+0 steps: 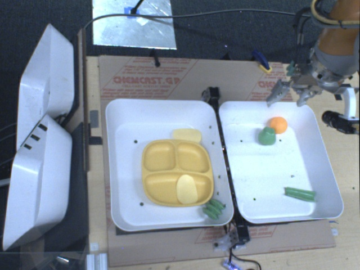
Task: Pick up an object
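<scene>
My gripper point(290, 96) hangs above the far edge of the right bin point(315, 167), its two fingers spread open with nothing between them. An orange ball point(278, 125) lies in the right bin, touching a green round object point(267, 136) just in front of it; both sit a little below and left of the gripper. A green bean pod point(300, 194) rests near the bin's front right corner.
The left bin point(121, 167) holds a yellow divided tray point(160, 190) with a pale yellow oval piece point(187, 188) in it, a pale yellow block point(187, 135) behind it and a green pod point(214, 208) at its front right. A shiny metal sheet point(134, 16) lies beyond the bench.
</scene>
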